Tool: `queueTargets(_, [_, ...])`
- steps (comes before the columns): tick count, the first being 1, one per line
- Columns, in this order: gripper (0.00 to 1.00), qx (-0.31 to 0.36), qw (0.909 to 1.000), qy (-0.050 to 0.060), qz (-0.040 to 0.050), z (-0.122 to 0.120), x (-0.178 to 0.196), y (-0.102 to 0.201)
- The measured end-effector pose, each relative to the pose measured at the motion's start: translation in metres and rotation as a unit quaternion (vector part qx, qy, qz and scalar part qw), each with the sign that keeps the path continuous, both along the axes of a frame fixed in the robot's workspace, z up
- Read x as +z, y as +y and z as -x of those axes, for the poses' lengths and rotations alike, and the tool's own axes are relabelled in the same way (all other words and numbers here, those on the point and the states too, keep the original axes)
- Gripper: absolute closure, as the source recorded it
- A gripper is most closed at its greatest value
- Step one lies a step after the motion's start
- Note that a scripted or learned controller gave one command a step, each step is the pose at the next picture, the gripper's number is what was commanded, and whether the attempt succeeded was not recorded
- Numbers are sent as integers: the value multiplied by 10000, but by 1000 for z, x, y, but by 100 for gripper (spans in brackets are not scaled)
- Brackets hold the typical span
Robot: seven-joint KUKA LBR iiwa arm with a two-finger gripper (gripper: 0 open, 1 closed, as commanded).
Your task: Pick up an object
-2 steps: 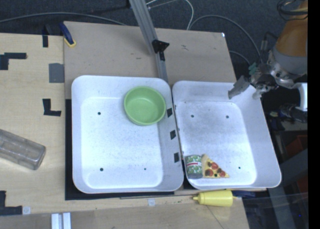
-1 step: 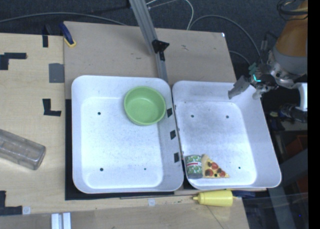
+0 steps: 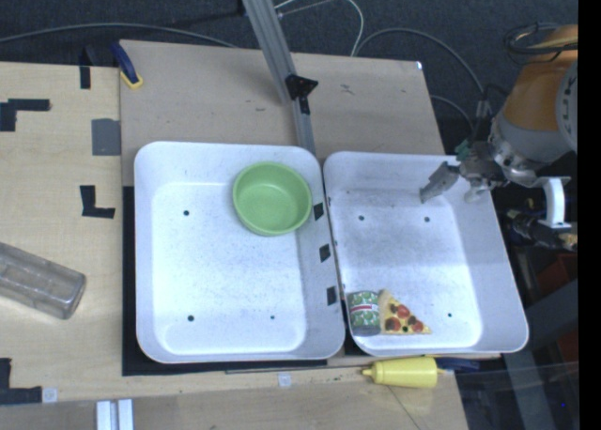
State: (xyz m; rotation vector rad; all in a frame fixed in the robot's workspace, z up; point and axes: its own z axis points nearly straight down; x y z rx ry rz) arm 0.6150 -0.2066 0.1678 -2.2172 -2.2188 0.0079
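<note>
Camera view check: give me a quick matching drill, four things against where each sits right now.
Things:
1. green bowl
2. pizza slice toy
3. yellow bottle
4. gripper

Places:
A. on the bench just outside the right bin's near edge
B. over the right bin's far right part
C. left bin, far right corner
D. right bin, near left corner

Pairs: 1-C, 2-D, 3-A, 4-B

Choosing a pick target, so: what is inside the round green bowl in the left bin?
The round green bowl stands upright in the left white bin, and its visible inside shows plain green with nothing in it. The bin floor under it is covered.
</note>
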Motion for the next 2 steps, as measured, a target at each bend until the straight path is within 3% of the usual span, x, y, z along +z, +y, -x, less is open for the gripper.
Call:
queueTargets(1, [0, 7, 10000, 3, -4, -3, -64, 1])
queueTargets(2, [0, 10, 10000, -25, 8, -3, -80, 1])
